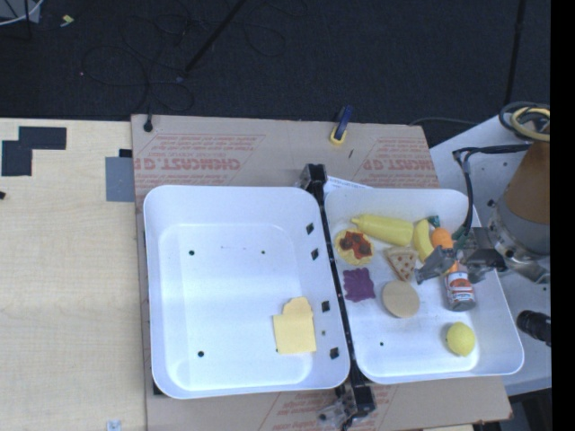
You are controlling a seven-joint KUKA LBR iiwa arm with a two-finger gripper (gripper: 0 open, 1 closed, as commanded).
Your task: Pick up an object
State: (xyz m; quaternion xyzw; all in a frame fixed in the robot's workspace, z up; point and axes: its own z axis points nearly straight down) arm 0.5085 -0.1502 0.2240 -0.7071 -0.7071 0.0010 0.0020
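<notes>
The arm reaches in from the right, and its gripper [452, 260] sits low over the right bin [422, 366], among the clutter at its far right side — whether it is open or closed, I cannot tell. Just below it stands a small can [460, 290]. Around it: a yellow corn cob [384, 229], a cracker wedge [402, 262], a purple piece [358, 285], a tan disc [401, 299], and a lemon [460, 338] nearer the front. In the left bin [180, 241], a yellow cheese slab [295, 327] lies near the right wall.
</notes>
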